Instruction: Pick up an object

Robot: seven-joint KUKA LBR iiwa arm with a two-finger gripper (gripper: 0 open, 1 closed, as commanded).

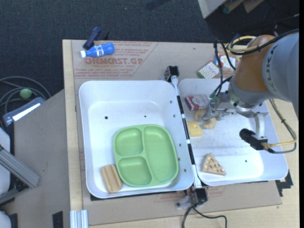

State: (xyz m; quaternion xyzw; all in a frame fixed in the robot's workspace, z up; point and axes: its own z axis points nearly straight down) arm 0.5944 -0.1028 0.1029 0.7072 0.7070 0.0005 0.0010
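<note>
Small tan food toy (209,122) in the right white bin (247,167) is hovered over by the pincer (214,109), presumably for grasping; its opening cannot be told.

Grey arm (270,70) reaches in from the right, wrist angled down-left.

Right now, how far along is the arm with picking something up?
Nothing looks lifted yet. The tool is down in the right bin, close over a cluster of small toys, among them a yellow piece; whether it has gripped one cannot be made out. The pizza slice toy lies untouched. Left: secure a grasp and raise an object.
</note>
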